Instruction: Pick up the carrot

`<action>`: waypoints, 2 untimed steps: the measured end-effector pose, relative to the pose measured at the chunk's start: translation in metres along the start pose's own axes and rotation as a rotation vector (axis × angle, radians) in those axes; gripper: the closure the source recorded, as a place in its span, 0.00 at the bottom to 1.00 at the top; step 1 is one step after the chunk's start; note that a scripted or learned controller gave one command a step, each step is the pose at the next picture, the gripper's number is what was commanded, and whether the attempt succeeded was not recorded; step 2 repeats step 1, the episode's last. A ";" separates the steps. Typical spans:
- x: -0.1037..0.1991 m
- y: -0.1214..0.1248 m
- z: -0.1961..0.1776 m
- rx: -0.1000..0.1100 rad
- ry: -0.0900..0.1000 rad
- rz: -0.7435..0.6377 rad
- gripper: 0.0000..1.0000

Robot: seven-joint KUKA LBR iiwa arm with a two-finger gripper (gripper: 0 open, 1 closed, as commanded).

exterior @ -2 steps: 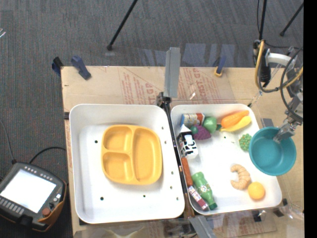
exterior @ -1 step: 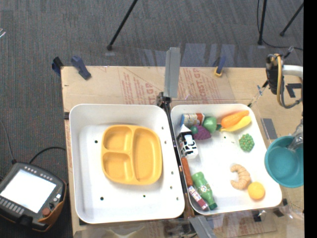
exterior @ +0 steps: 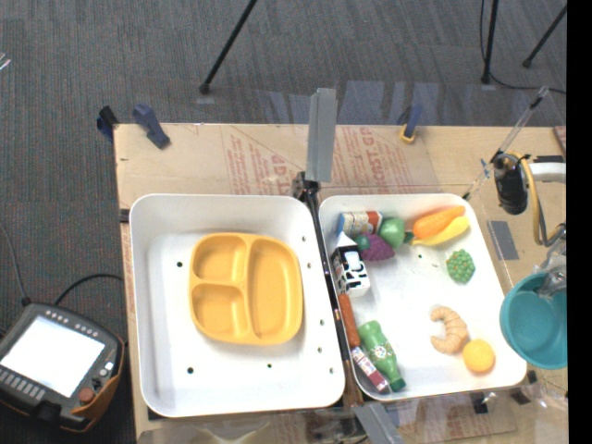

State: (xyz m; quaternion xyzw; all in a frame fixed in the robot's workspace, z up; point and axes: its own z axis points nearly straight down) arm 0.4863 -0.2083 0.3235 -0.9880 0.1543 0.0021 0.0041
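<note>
The slim orange toy carrot lies lengthwise against the left wall of the right shallow white plastic bin. It is just below a small black-and-white milk carton and just above a green plastic bottle, both along that same wall. How the gripper's jaws stand cannot be told.

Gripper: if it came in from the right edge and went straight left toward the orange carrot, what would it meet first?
Probably the right bin's rim, then the carrot itself; its height above the bench is unclear.
</note>
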 end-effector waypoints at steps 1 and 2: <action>-0.002 0.000 -0.044 0.001 0.002 -0.118 1.00; -0.002 0.000 -0.044 0.001 0.002 -0.118 1.00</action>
